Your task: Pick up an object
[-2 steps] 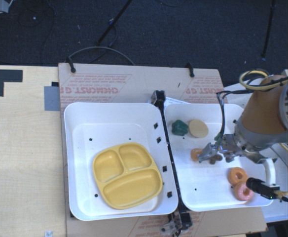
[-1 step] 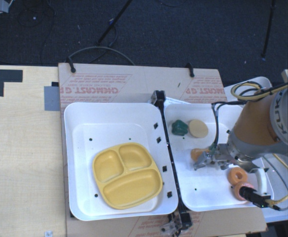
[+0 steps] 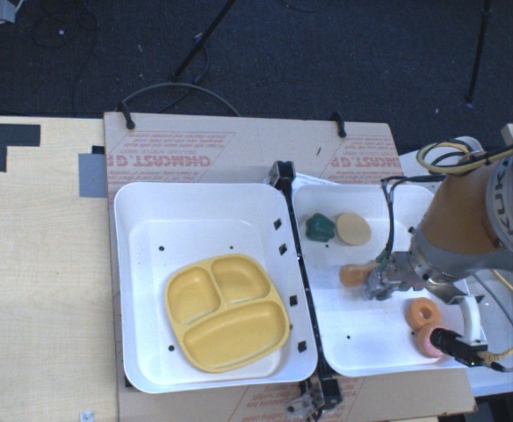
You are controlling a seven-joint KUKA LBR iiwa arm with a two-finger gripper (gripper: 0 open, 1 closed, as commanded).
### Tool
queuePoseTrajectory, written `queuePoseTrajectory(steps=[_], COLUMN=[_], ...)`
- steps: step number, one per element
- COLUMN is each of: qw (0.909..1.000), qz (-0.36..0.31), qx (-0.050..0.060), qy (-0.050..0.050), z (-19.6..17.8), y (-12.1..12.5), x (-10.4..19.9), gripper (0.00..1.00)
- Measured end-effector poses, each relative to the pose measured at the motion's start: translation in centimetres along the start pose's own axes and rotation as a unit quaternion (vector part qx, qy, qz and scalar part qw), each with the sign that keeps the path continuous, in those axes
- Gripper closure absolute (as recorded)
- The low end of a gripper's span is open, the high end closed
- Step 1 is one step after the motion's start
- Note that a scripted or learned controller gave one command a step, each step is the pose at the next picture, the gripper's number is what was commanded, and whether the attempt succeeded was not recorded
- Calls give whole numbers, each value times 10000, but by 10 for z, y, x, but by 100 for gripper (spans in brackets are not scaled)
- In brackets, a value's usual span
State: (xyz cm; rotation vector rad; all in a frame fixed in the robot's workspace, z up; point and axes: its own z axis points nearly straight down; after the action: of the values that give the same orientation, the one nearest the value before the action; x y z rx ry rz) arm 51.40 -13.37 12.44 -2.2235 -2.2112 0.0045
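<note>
A: How is the arm [image 3: 467,218] posed?

B: I see it reaching in from the right, bent low over the right bin [image 3: 362,359]. The gripper [image 3: 381,284] sits just beside an orange object [image 3: 354,275]; whether it grasps anything, I cannot tell.

A: And the left bin [image 3: 142,236]?

B: It holds a yellow divided tray [image 3: 228,310].

2 white bins [image 3: 142,236]. A yellow divided tray [image 3: 227,310] sits lower centre. Right of centre: a dark green object [image 3: 321,228], a tan disc [image 3: 354,229], an orange piece [image 3: 355,275], an orange ring [image 3: 423,312], a pink ring [image 3: 429,343].
</note>
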Motion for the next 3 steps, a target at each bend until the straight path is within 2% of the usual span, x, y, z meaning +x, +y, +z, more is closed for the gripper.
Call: queuePoseTrajectory(steps=[1, 2, 3], qw=[10000, 10000, 10000], qz=[-35, -32, -29], qx=[-33, -45, -43], qy=[-9, -13, -16], z=[-43, -104, -157], y=[0, -5, -5], x=[4, 1, -10], gripper=[100, 100, 100])
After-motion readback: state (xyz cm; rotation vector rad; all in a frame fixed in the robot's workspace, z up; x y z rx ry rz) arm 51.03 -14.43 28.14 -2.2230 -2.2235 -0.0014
